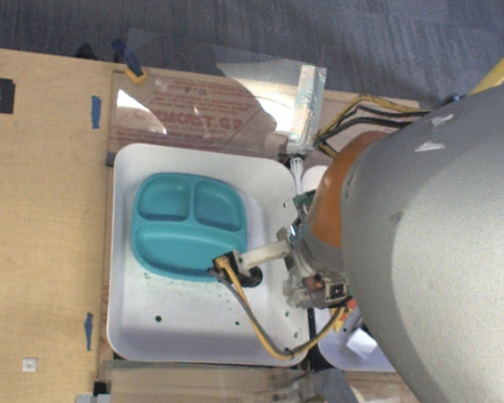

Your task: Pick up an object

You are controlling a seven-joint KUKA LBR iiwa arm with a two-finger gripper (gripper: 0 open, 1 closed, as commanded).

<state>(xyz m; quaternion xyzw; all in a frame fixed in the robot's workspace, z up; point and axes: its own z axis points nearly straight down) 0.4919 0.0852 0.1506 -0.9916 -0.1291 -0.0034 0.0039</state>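
Observation:
A teal divided plate [187, 225] with three compartments lies flat in the upper-left part of the left white bin [119, 254]. My gripper [308, 285] hangs below the orange-banded wrist over the right edge of that bin, to the right of the plate and apart from it. The bulk of the grey arm hides most of the right bin [364, 349], of which a small white corner shows.
A few small dark specks [157, 319] dot the left bin's floor near its front. A clear sheet with red lettering [189, 116] stands behind the bins. The tan bench top [35, 218] stretches to the left, with black and blue tape marks.

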